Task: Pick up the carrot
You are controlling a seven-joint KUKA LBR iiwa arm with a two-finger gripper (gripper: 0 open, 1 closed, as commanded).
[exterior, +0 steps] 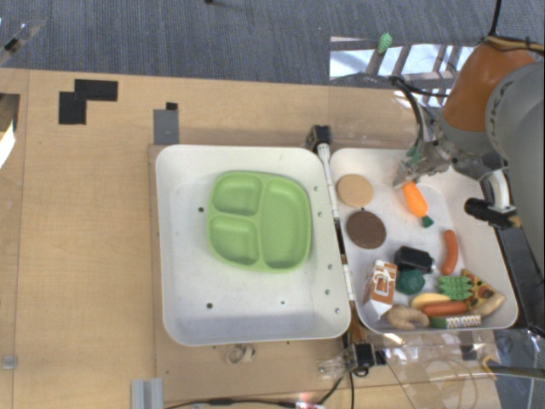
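A pale wooden worktop (85, 254) seen from above carries two shallow white bins side by side. The left bin (183, 313) holds a light green divided plate (260, 220) with three compartments, lying flat near the bin's middle. The right bin (502, 313) is crowded with toy food. Near its upper left lies a tan round disc (354, 189), and just below that a dark brown round disc (366, 228). Lower down on the left sits a small orange and white carton (383, 281), with a beige lumpy piece (406, 317) beneath it at the bin's near edge. A black block (413, 256) rests just above a dark green item (410, 281). The carrot (415, 200), orange with a small green tip pointing down and right, lies tilted in the upper middle of this bin, well apart from the pile below. The pincer (417, 164) hangs just above the carrot's upper end, close to it; whether its fingers are spread or closed cannot be made out, and the carrot is not seen between them. Right of the carrot lies a red sausage (450, 250), upright, and below it a pizza slice (477, 295). The grey arm with its orange band (477, 83) enters from the upper right.
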